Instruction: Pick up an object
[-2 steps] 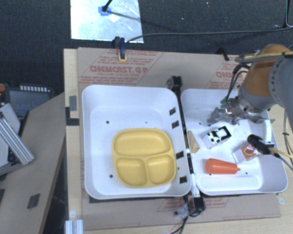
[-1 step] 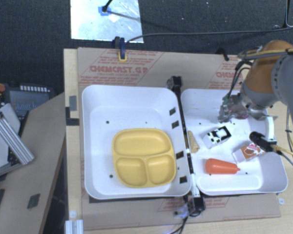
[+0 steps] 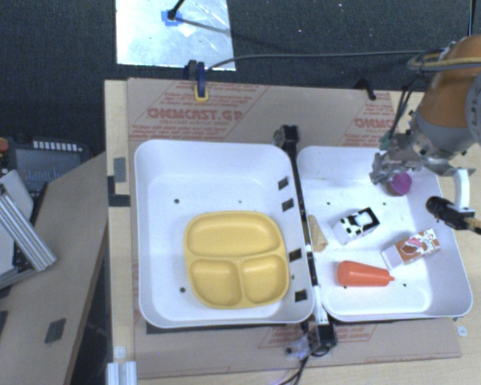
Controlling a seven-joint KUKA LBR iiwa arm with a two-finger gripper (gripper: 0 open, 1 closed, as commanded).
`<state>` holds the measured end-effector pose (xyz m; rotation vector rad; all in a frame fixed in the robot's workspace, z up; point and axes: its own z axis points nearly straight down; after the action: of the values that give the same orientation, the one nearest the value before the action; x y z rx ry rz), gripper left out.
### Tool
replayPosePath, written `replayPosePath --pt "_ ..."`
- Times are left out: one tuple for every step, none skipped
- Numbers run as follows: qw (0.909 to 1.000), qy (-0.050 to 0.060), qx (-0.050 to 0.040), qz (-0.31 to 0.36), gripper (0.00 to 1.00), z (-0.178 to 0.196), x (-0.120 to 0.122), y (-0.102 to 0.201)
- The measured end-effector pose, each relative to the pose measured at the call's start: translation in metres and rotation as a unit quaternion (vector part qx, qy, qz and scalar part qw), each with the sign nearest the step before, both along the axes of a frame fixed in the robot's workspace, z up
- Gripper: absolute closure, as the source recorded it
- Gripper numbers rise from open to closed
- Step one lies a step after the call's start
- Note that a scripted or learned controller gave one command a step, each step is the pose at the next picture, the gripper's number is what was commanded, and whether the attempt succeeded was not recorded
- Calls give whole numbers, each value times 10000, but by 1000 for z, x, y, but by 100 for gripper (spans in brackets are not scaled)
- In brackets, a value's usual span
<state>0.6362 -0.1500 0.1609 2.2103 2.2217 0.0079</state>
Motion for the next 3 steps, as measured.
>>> replayPosePath --pt "10000 0 -4 1 100 62 3 -9" --pt "10000 6 -1 5 100 113 4 -9" --pt "10000 39 13 18 100 101 -2 37"
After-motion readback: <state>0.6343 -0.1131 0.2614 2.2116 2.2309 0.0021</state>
